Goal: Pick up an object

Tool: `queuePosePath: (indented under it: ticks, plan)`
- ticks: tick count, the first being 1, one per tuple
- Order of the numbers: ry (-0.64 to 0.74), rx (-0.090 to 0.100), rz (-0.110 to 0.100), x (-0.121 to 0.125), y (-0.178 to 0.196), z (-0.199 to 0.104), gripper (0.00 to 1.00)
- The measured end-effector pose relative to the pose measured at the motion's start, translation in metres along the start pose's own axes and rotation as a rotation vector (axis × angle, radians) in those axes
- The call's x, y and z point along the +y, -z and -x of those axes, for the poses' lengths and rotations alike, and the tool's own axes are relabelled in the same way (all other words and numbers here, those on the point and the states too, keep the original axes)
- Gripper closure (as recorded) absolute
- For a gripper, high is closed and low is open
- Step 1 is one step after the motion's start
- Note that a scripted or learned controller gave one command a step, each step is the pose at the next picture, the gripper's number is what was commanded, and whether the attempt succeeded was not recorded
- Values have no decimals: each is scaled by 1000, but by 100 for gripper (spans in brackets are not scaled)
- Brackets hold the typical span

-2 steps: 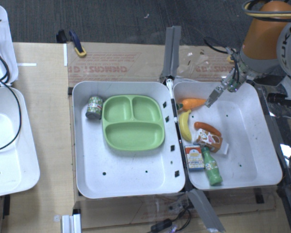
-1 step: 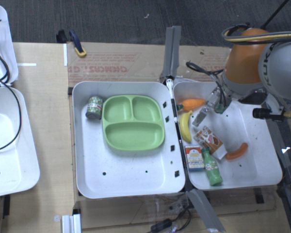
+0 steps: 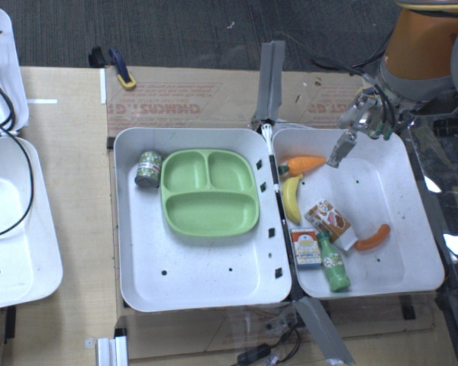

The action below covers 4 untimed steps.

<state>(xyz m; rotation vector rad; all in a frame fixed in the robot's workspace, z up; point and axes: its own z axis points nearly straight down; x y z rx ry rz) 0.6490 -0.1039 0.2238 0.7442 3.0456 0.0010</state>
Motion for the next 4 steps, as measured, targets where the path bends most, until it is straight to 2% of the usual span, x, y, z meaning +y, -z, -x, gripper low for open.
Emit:
queuePosePath:
  ticks: [1, 2, 3, 4]
  plan:
    - [180, -7, 5, -22, -105, -48, 0]
    - [77, -10, 9, -50, -108, -43, 0]
    - [185, 5, 0, -47, -95, -106, 0]
    - [-92, 3, -2, -95, -92, -42, 0]
